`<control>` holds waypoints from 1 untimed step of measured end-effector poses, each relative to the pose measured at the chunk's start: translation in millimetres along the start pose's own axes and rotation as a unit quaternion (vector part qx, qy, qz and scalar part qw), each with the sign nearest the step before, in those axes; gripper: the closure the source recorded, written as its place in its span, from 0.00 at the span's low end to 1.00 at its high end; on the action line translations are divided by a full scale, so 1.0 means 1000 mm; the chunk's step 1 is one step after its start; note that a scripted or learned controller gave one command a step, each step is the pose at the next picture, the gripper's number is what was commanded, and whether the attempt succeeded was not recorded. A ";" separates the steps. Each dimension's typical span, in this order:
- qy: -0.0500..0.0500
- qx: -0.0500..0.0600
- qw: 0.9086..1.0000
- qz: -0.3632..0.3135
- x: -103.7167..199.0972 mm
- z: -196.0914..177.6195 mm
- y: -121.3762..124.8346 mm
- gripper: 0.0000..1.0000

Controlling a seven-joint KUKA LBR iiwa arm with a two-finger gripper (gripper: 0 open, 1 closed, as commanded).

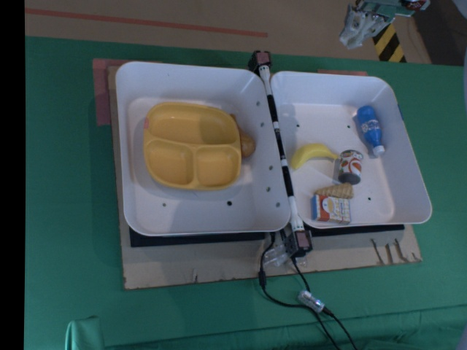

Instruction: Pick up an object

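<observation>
Pincer (359,29) high over the desk's far right corner, outside both bins, nothing under it; cannot tell its state at this size and blur. Right bin (408,195) holds the candidates: blue bottle (371,128) near the far right corner, banana (312,154) by the left wall, can (349,166) just beside the banana's tip, cracker (336,191) and small box (332,208) touching, toward the near edge. Left bin (182,221) carries a yellow tray (191,146), a brown object peeking from under its right edge. Progress, judged: nothing lifted; choice, descent, grasp and lift all remain.
</observation>
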State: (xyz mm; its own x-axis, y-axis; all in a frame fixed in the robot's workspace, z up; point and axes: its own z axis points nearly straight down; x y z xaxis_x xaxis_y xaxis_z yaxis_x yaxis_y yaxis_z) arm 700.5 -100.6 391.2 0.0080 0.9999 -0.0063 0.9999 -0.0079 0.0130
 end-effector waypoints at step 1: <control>0.001 -0.001 1.000 -0.001 0.018 -0.018 0.000 1.00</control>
State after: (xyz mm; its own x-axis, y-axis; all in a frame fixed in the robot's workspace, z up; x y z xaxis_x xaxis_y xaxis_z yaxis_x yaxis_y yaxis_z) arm 700.4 -82.1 409.2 0.0065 1.0000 -0.0051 0.9999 -0.0065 0.0146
